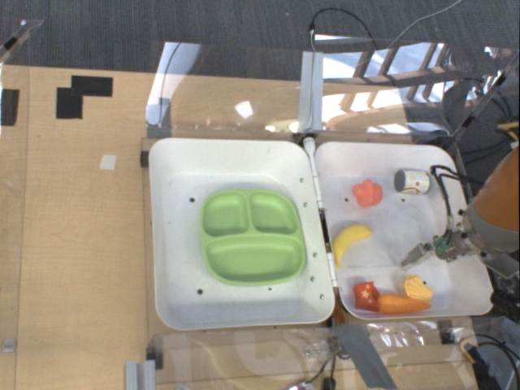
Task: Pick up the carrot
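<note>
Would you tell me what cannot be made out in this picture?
- Gripper, camera view: too small and blurred to tell open from shut.
- Arm: cut off by the right edge.
- Carrot: its left end is crowded by a red item; contact unclear.
- Cup: markings too small.

High slanted view over both bins (244,157)

claw (416,255) over R bin (479,299) | carrot (400,304) at front wall, untouched | banana (349,240) mid
</note>
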Robot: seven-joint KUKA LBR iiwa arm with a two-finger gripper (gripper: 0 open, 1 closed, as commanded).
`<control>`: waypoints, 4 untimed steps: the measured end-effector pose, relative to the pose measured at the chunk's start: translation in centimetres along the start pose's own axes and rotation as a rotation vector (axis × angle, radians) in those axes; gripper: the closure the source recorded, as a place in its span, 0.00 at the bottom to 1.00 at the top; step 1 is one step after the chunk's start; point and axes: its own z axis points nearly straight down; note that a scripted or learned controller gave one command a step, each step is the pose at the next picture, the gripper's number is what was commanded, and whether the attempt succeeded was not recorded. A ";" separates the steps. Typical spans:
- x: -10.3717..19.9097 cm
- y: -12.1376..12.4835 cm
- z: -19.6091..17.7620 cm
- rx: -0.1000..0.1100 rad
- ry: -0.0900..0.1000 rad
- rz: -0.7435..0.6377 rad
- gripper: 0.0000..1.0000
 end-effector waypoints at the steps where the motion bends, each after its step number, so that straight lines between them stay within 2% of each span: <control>1: 2.3 0.3 0.0 0.001 -0.001 0.341 0.00; 2: 1.9 0.3 0.0 -0.001 0.001 0.270 0.00; 4: 0.7 0.1 0.0 -0.003 0.001 0.032 0.00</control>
